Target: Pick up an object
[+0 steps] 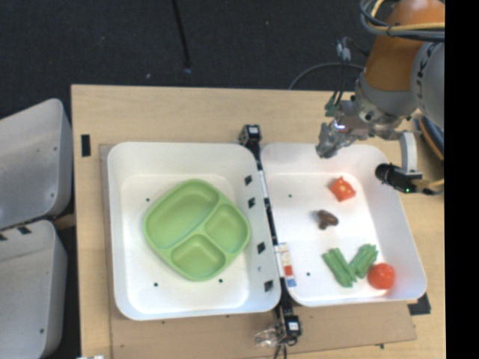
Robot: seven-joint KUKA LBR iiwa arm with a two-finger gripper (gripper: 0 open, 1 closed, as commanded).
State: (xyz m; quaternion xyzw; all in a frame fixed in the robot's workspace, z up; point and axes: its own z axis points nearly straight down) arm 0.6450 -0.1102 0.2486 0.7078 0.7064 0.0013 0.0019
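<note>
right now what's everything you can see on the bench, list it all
white bins: 2, white, side by side on the bench; left bin, right bin
divided plate: 1, light green, three compartments, in the left bin
red block: 1, red-orange, upper part of the right bin
brown item: 1, dark brown, small, middle of the right bin; too small to identify
green pieces: 2, green, long, lying in a V at the near side of the right bin
red ball: 1, red, round, near right corner of the right bin, beside the green pieces
bench: 1, light wood, under both bins
arm: 1, grey with orange band, reaching in from the right
gripper: 1, grey, above the far edge of the right bin
</note>
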